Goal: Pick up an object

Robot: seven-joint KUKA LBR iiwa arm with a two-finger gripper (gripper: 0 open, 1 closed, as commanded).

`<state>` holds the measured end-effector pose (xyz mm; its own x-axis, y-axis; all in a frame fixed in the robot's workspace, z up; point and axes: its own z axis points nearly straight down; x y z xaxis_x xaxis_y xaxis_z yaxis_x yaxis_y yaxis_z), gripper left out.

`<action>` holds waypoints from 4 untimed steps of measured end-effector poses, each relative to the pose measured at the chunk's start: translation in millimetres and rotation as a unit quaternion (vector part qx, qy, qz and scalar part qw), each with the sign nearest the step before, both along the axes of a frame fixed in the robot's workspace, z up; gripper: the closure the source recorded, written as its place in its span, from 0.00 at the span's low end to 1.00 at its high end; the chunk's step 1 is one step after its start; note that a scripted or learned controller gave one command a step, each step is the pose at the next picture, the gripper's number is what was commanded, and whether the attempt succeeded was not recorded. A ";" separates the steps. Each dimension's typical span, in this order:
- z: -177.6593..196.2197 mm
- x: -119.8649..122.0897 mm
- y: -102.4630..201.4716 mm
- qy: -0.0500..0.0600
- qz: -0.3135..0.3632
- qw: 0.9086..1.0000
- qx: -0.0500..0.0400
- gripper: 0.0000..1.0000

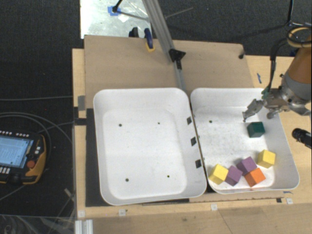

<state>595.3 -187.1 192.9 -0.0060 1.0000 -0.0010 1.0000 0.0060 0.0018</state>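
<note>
A dark green cube (255, 129) lies in the right bin (219, 130), near its right wall. My gripper (260, 113) hangs just above and behind the cube, with its two fingers spread apart and nothing between them. Along the bin's front edge sits a cluster of cubes: a yellow cube (266, 158), a purple cube (247, 165), an orange cube (254, 177), a second purple cube (233, 175) and a second yellow cube (219, 173).
The left bin (141, 145) adjoins the right one at a shared rim with black clips (193, 141). A slanted metal pole (161, 23) crosses the back of the bench. A teach pendant (17, 152) lies off the bench at far left.
</note>
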 end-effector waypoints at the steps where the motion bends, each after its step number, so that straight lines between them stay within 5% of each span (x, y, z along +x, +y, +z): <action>1: -85.1 -7.1 -23.4 -0.001 -0.001 1.000 0.000 0.00; 2: -101.7 -4.1 -24.3 0.000 -0.001 1.000 0.000 0.00; 3: -100.1 77.8 -6.3 -0.005 0.002 1.000 -0.001 0.00; 4: -101.8 52.7 8.8 0.000 -0.001 1.000 0.000 0.00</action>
